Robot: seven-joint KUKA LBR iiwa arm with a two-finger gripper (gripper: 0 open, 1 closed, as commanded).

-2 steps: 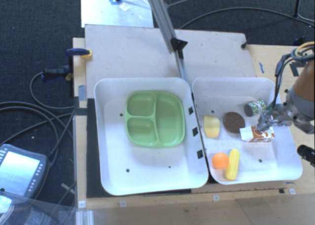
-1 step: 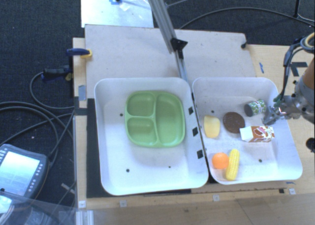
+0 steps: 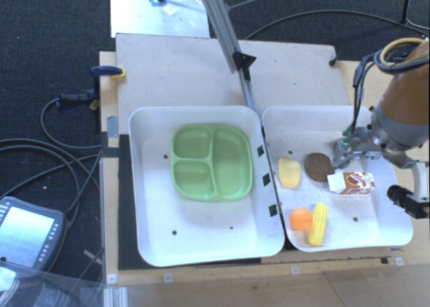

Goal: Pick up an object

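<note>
The right bin (image 3: 376, 232) holds several items: a pale yellow block (image 3: 289, 172), a round brown disc (image 3: 317, 166), a small white and orange carton (image 3: 352, 182) lying on its side, an orange ball (image 3: 301, 219) and a yellow corn cob (image 3: 318, 224). My gripper (image 3: 343, 153) hangs over this bin, just right of the brown disc and just above the carton. Nothing is visibly held in it. The arm's orange band and grey wrist (image 3: 403, 117) cover the bin's far right corner.
The left bin (image 3: 151, 211) carries a green divided plate (image 3: 211, 162). A slanted metal pole (image 3: 225, 27) crosses above the bench down to the divide between the bins. Cables and a teach pendant (image 3: 27, 232) lie on the floor at left.
</note>
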